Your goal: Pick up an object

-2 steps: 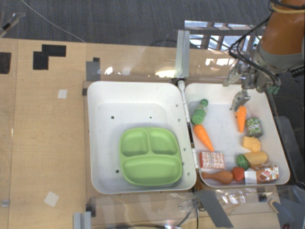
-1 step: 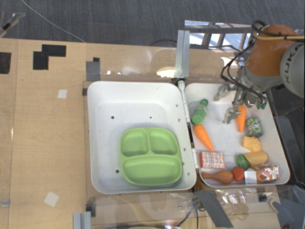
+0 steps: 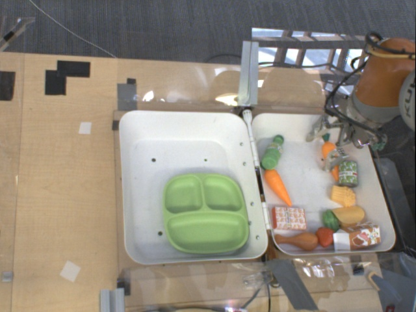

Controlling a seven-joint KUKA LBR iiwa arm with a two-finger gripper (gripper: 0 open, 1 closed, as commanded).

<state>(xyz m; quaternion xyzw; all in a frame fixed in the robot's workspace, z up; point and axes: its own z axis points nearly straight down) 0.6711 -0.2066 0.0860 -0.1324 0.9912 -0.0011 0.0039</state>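
The grey arm with its orange band (image 3: 380, 77) reaches in over the far right corner of the right-hand shallow white plastic bin (image 3: 296, 149). Its two-finger metal gripper (image 3: 337, 134) hangs over that corner, with silvery fingers (image 3: 318, 131) pointing down toward the bin floor. How far apart the fingers stand cannot be told from this slant, and whether anything sits between them cannot be told either.

Just below the fingers lies a small orange toy piece (image 3: 329, 151), close to the fingertips; contact is unclear. Just beyond it, nearer the camera, is a small green printed packet (image 3: 348, 173), then a yellow corn-like block (image 3: 342, 195) and a yellow-orange rounded toy (image 3: 350, 214). To the left of the fingers, well apart, a green plastic bottle (image 3: 272, 152) lies tilted, with an orange toy carrot (image 3: 277, 186) touching its lower end. Farther toward the near wall sit a red and white printed box (image 3: 288, 218), a brown elongated toy (image 3: 300, 241), a green and red toy vegetable (image 3: 328, 227) and a white and red carton (image 3: 357, 238).

Far to the left of the fingers, the left-hand white bin (image 3: 143, 148) holds a light green plastic divided tray (image 3: 205, 213) with three compartments.
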